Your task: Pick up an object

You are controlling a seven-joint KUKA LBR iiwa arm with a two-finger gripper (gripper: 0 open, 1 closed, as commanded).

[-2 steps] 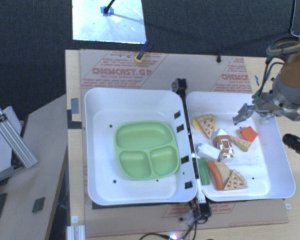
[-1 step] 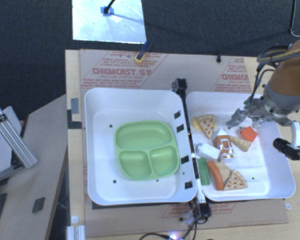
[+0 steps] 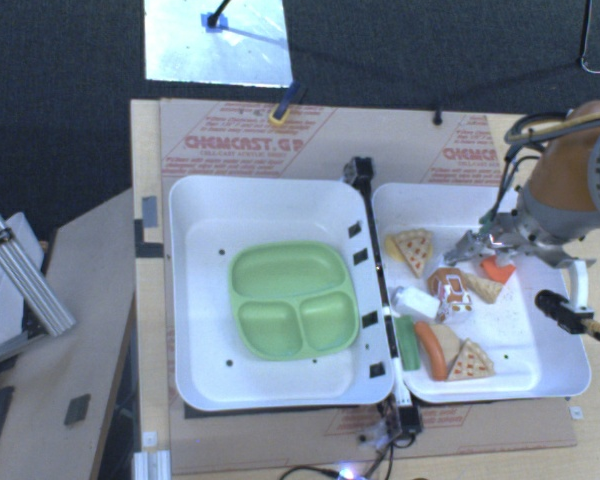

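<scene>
- On the table, two white bins sit side by side; the left bin (image 3: 195, 298) holds a green tray (image 3: 290, 298) with bare white floor all around it.
- The right bin (image 3: 555, 363) holds the toy food, mostly near its left wall: a pizza slice (image 3: 412, 251), a small packet (image 3: 452, 290), a white tube (image 3: 417, 302), a green stick (image 3: 408, 343), a sausage (image 3: 432, 349) and another pizza slice (image 3: 469, 361).
- The gripper (image 3: 485, 243) hangs low over the right bin's middle, just beside an orange piece (image 3: 497, 269).
- No one can tell if its fingers are wide or narrow.
- Bare floor lies along the right bin's far edge and its right corner.
</scene>
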